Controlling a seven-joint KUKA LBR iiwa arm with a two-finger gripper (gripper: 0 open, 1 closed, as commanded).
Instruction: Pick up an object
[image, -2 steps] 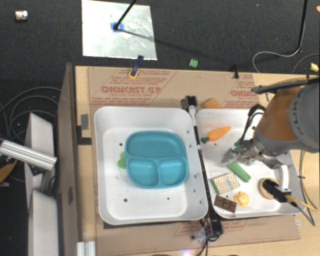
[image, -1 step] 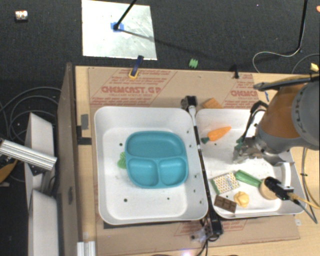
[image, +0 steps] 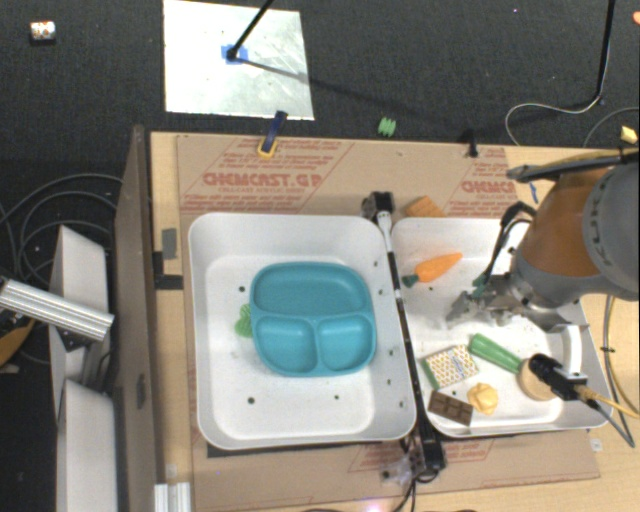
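Observation:
My gripper (image: 478, 300) hangs low over the middle of the right bin (image: 455, 240), with the grey arm and its orange band behind it to the right. An orange carrot (image: 438, 266) lies just up and left of the gripper. A green cylinder (image: 494, 352) lies just below it, to the right. Near the bin's front are a patterned square piece (image: 452, 364), a brown chocolate bar (image: 450, 406) and a small yellow piece (image: 483, 397). I see nothing held in the gripper.
The left bin (image: 225, 300) holds a blue divided plate (image: 312, 317) with a small green thing (image: 243, 321) at its left edge. An orange block (image: 424, 208) sits on the cardboard behind the right bin. A black divider (image: 398, 300) runs between the bins.

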